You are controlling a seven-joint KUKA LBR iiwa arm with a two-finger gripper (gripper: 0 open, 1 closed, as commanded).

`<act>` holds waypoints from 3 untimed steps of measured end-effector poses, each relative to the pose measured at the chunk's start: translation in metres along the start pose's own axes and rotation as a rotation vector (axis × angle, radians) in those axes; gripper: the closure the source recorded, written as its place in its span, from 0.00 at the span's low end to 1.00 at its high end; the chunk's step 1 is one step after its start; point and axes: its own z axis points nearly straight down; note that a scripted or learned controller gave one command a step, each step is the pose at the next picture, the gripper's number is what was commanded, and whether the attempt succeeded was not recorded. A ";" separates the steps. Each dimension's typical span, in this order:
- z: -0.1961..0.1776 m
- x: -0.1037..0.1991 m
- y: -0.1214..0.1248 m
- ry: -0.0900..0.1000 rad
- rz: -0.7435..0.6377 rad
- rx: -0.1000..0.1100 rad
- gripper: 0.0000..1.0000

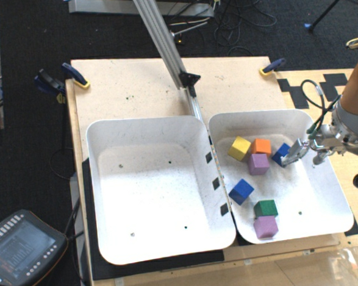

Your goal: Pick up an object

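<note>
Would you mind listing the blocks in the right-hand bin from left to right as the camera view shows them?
Blue block near the divider → yellow block → blue block by the gripper. The two purple, the green and the orange blocks overlap too much in left-right position to order.

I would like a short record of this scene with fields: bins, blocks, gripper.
bins: left bin; right bin
blocks in right bin: yellow block, orange block, two purple, two blue, green block
gripper: gripper beside the upper blue block; hold unclear
</note>
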 end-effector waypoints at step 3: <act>0.086 0.002 -0.004 0.000 0.001 0.000 0.00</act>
